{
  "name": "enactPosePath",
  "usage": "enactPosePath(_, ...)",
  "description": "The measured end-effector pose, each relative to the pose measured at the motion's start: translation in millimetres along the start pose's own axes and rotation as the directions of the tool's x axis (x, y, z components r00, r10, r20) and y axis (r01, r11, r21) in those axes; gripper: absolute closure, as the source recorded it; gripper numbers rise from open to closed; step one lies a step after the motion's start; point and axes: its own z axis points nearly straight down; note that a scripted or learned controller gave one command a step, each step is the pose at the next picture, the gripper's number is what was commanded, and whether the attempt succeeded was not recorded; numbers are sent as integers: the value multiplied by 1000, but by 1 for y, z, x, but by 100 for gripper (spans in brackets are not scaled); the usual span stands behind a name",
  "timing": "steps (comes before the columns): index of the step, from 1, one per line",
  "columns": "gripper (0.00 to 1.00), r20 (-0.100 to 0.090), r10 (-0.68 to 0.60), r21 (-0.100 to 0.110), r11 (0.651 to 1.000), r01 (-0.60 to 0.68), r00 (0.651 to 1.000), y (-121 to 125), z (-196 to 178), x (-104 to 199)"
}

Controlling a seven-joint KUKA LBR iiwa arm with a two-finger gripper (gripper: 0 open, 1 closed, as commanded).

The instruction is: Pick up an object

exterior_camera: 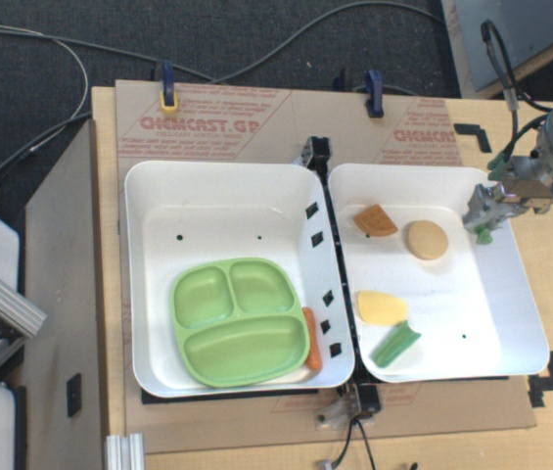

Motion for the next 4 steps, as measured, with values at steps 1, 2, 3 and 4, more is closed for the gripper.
enactPosePath(1,100,-3,-4,6,1000,4,1000,3,21,55)
enactPosePath(2,100,-4,-5,6,1000,5,1000,5,25,112)
enactPosePath(3,100,-1,-3,2,1000,3,1000,16,27,160)
enactPosePath(4,100,-2,-4,3,1000,4,1000,19,35,209)
